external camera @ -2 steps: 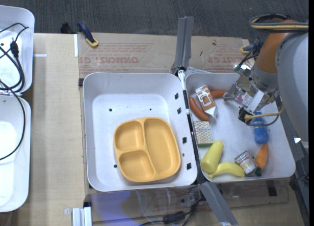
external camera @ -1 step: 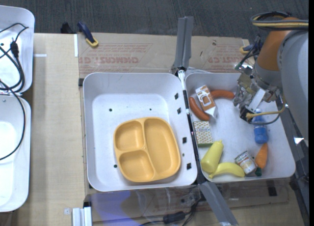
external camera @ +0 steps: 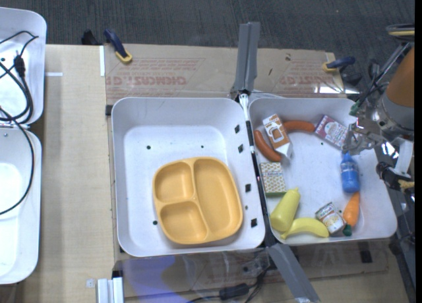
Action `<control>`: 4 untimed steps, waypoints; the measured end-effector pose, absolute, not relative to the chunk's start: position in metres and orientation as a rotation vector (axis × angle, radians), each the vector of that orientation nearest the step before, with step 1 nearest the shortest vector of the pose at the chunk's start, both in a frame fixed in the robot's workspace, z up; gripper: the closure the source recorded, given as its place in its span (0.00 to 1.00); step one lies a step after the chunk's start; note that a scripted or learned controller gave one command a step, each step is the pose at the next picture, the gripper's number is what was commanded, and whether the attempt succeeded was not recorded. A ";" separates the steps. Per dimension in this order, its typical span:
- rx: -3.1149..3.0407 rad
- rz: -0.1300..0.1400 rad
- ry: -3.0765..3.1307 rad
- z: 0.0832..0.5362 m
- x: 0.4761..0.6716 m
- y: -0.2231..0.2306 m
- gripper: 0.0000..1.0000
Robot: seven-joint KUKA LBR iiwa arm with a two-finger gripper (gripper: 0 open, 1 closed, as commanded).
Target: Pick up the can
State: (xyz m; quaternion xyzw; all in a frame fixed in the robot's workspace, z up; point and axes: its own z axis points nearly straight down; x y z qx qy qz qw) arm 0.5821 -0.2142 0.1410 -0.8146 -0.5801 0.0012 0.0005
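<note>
The can (external camera: 329, 218) is small, with a pale printed label. It lies on its side in the near right corner of the right bin (external camera: 310, 163), between a banana (external camera: 305, 228) and a carrot (external camera: 352, 209). My gripper (external camera: 364, 137) hangs over the bin's right side, just above a blue bottle (external camera: 349, 174). It is well behind the can and apart from it. The arm's orange band (external camera: 403, 84) shows at the right edge.
The right bin also holds a yellow squeeze bottle (external camera: 285, 208), a green box (external camera: 272, 178), two sausages (external camera: 267, 145), a small carton (external camera: 277, 132) and a pink packet (external camera: 331, 130). A yellow divided plate (external camera: 196, 199) sits in the left bin (external camera: 132, 163).
</note>
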 end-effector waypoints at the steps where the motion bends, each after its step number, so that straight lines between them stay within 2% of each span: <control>1: -2.423 0.004 -2.001 0.331 0.529 -0.173 1.00; 2: -2.056 0.004 -2.372 0.285 0.478 -0.098 1.00; 3: -2.730 0.005 -1.555 0.279 0.478 -0.057 1.00; 4: -2.729 0.012 -1.555 0.287 0.479 -0.057 1.00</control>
